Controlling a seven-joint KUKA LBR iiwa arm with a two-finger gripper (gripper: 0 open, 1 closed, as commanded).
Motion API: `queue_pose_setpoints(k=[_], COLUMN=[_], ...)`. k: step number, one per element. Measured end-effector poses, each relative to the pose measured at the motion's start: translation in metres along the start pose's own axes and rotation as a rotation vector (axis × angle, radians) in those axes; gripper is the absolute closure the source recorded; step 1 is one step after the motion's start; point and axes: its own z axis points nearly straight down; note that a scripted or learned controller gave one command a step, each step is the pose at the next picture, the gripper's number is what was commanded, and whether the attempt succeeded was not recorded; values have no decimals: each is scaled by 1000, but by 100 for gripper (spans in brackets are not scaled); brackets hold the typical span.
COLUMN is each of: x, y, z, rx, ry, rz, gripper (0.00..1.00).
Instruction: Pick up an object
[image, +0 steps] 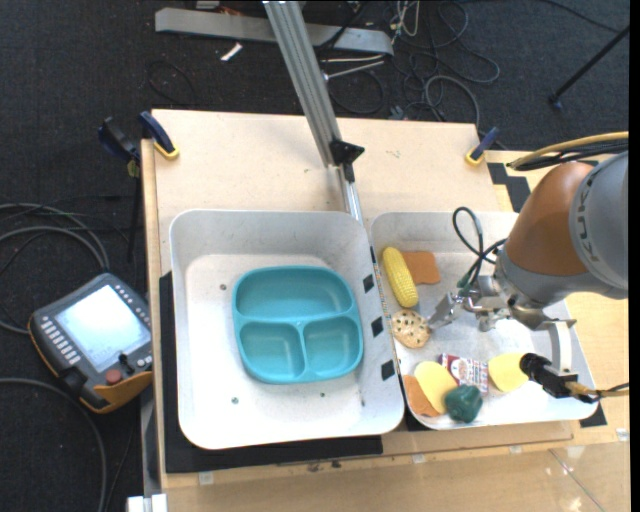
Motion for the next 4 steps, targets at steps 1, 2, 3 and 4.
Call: queue_pose_setpoints(k=[1,2,3,4], x=[0,-2,-7,-8], y=[1,-3,1,3], z=[-13,-75,-137,-187], rx=[-3,-8,-9,-8], ry=[-1,-2,-3,-2], rz=[0,-1,-2,-3], gripper=[100,100,100,100])
